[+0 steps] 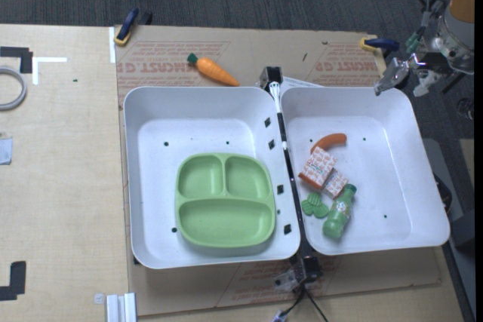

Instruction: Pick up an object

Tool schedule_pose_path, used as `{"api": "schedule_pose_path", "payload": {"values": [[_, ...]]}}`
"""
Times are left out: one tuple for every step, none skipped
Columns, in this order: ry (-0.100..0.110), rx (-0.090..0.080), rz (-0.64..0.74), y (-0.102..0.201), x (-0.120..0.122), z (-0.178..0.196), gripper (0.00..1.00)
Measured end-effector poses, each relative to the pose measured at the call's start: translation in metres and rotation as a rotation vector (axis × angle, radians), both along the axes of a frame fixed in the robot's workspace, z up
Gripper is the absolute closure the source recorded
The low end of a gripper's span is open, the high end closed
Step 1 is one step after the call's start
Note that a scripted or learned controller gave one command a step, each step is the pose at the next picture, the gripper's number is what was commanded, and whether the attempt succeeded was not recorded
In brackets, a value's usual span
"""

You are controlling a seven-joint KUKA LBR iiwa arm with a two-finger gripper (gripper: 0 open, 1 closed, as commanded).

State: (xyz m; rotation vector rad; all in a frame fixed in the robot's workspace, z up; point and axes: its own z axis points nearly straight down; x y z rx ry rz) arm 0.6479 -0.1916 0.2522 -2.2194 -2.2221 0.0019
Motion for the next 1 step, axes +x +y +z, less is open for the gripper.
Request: {"api": "schedule_pose_path", "payload": {"values": [[-0.001, 0.0, 0.138, 0.0756, -0.0602, -0.1141, 0.0]]}}
